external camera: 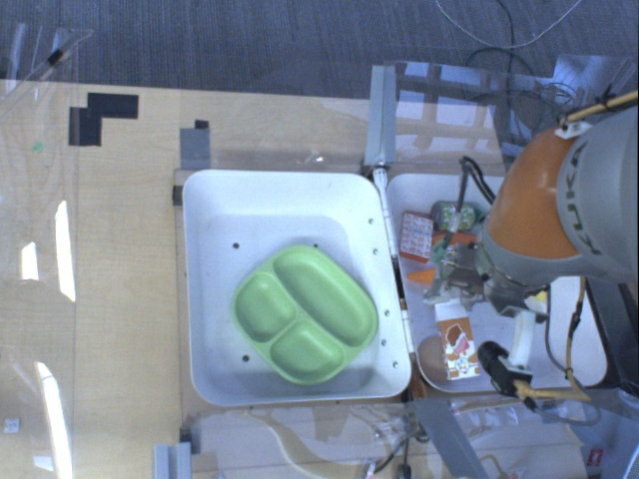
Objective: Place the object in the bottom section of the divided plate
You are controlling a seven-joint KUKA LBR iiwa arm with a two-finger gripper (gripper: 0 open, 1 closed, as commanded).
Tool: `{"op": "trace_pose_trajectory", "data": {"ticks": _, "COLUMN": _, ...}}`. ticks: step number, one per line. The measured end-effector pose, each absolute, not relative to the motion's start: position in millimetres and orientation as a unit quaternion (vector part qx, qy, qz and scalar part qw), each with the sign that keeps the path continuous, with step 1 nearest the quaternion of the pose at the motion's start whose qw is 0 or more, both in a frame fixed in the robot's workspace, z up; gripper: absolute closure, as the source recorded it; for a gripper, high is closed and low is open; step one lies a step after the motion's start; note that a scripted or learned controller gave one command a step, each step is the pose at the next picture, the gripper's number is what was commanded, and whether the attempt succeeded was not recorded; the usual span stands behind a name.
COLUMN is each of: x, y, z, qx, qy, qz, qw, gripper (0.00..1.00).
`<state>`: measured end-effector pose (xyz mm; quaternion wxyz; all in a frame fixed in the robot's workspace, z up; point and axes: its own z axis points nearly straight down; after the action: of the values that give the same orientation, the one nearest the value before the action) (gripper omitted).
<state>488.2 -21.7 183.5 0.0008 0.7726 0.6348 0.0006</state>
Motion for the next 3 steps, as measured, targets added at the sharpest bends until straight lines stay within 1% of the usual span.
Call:
{"op": "trace_pose_trajectory", "data": {"ticks": 1, "x": 542.4, "y": 44, "z": 183, "qx": 0.728, "qy": 0.686, "qz": 0.0007, "qw": 0.001, "gripper": 1.0}}
{"op": "trace_pose_trajectory", "data": {"ticks": 2, "x": 562.6, "y": 97, "z": 184, "qx": 0.653, "qy": 0.758, "qz": 0.0009, "qw": 0.001, "gripper": 1.0}}
{"op": "trace_pose_trajectory", "data": {"ticks": 3, "x": 562.6, "y": 97, "z": 184, "qx": 0.653, "qy": 0.758, "qz": 0.0009, "qw": 0.001, "gripper": 0.0}}
